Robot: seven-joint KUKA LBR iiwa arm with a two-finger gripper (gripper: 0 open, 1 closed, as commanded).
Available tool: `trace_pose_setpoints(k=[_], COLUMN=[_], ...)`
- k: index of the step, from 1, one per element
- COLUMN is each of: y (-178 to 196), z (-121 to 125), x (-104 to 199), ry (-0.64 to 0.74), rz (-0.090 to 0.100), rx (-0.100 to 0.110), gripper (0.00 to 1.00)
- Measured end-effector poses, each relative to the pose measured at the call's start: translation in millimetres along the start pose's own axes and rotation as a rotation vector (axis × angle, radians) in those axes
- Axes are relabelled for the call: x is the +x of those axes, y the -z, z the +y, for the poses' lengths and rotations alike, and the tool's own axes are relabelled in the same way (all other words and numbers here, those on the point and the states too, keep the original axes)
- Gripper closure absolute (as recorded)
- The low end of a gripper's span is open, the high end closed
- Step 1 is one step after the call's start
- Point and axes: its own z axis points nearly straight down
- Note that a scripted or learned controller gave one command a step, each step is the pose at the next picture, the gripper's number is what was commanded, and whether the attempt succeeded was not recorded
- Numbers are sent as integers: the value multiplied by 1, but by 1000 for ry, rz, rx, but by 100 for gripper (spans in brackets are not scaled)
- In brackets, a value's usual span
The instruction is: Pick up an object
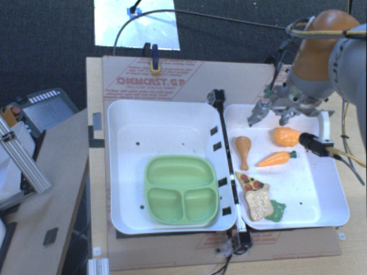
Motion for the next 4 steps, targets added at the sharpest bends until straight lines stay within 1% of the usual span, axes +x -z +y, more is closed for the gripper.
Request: trace_pose_setpoints(k=[1, 2, 3, 4], y=[8, -38, -100, -111], z=[3, 6, 7, 8], x=[0, -8, -10, -9], ry=[2, 0, 0, 0], rz=[-1, -1, -1, -1], rx=[-13, -11, -9, -13], gripper=[0, 0, 0, 0])
